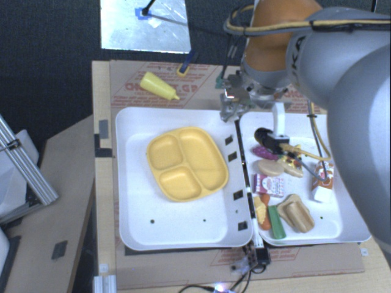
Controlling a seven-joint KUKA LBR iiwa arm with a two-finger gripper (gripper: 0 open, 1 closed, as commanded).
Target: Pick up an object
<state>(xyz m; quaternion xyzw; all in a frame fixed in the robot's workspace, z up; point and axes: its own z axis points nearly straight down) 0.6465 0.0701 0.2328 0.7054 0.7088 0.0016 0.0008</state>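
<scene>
Grey gripper at top centre, over bin divider; finger state can't tell. Toy pile in right bin, below-right of gripper, apart.

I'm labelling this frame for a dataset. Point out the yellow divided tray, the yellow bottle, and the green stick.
yellow divided tray (186, 162), camera view, centre ridge
yellow bottle (157, 85), camera view, body
green stick (276, 222), camera view, middle
</scene>
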